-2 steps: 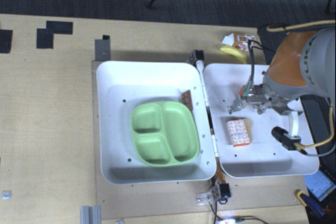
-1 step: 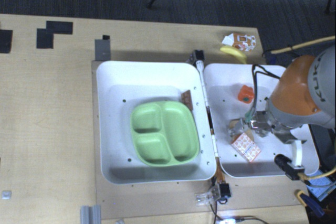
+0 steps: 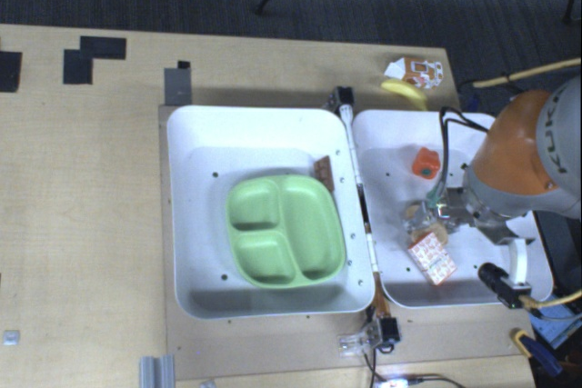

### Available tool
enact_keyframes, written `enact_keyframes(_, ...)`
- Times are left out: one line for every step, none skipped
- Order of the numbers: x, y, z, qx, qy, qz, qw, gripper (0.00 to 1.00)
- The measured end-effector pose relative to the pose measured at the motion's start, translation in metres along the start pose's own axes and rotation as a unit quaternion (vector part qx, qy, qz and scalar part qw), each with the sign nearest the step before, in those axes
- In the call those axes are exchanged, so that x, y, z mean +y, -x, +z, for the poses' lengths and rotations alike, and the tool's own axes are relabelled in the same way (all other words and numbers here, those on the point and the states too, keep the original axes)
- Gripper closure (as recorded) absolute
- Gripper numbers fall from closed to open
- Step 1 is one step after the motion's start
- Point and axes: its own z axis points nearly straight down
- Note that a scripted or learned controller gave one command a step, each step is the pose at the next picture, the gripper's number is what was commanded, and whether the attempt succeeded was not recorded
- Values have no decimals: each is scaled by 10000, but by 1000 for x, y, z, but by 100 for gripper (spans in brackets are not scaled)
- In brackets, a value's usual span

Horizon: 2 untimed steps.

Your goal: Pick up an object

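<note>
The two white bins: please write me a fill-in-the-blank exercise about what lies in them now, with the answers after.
1. The green divided tray lies in the ____ bin.
2. The small orange object lies in the ____ bin.
3. The green tray has ____ compartments.
4. The gripper is over the ____ bin, near a red-and-white patterned packet.

Missing words: left; right; three; right
</note>
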Motion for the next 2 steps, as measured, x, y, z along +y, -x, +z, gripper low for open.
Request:
enact_keyframes(-29,-61,-88,12,-44,-9,10000,100)
enact_keyframes(31,-101,-86,11,-51,-14,10000,100)
